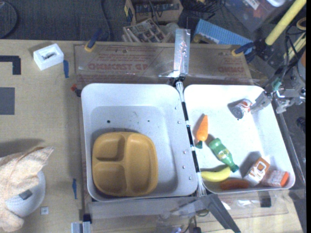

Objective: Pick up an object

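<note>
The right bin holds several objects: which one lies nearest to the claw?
The grey and red can, alone in the far part of the right bin, just left of the claw. The carrot, green bottle and banana lie farther away.

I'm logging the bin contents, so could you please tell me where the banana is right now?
The banana lies in the right bin, near its front left corner, just below the green bottle and beside the red item along the front wall.
</note>
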You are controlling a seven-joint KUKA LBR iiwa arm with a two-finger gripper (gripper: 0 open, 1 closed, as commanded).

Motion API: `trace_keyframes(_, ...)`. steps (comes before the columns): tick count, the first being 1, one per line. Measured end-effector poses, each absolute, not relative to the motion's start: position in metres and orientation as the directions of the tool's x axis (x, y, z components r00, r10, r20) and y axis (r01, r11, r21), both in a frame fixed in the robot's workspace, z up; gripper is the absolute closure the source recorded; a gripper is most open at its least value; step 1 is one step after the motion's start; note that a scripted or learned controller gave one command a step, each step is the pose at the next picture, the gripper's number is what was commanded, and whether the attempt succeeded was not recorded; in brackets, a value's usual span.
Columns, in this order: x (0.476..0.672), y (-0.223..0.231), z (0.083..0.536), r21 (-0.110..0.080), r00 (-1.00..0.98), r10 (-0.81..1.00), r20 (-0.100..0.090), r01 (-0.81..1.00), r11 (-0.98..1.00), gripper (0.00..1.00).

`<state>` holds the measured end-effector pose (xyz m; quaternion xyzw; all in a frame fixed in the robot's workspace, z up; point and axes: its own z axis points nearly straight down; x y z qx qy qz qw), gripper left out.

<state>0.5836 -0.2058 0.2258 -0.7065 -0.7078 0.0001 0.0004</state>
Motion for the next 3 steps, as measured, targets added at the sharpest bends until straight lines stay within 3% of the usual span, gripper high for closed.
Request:
trace_keyframes(1,0.637,-0.197,0.091,0.005,-0.053,0.999,-0.003,0.999,0.053,0.0)
trace_keyframes(2,0.638,-0.196,0.102,0.007,-0.056,0.998,-0.005,0.998,0.056,1.0)
trace_keyframes(3,0.64,-0.143,0.197,0.003,0.012,1.0,-0.002,1.0,-0.012,1.0)
